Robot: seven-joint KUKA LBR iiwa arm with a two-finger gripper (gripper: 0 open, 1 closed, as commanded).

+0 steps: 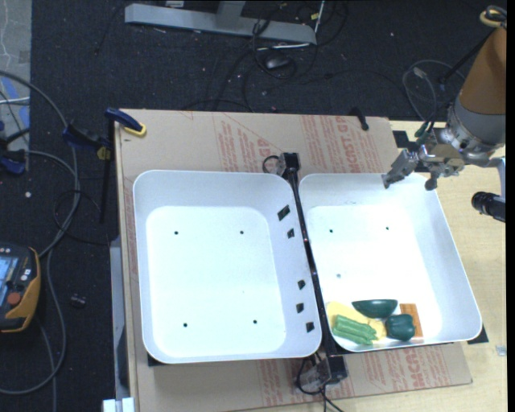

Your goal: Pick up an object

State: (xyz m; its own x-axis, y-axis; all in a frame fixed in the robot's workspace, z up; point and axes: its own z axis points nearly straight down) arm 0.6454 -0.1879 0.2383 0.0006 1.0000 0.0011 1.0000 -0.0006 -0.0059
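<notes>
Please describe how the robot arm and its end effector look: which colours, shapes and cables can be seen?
The arm has a broad orange segment over a grey metallic wrist ring. Below it sits the small, dark grey end effector with two thin prongs and boxy fittings. Thin dark cables loop beside the orange part.

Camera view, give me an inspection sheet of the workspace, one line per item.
Surface: bench covered in brown cardboard, bearing the left bin and the right bin side by side, black clips along the join.
Job's things: clustered in the right bin's near corner: dark green bowl-shaped piece, light green ridged piece, teal piece, yellow piece, orange piece.
Clutter: yellow-and-blue clamp at the bench's far left corner.
Grippers: gripper above the right bin's far right rim, nothing between its fingers.
Cables: loose cables on the dark floor, left and behind.
Surroundings: orange-cased handheld device at left; grey base plate behind.
</notes>
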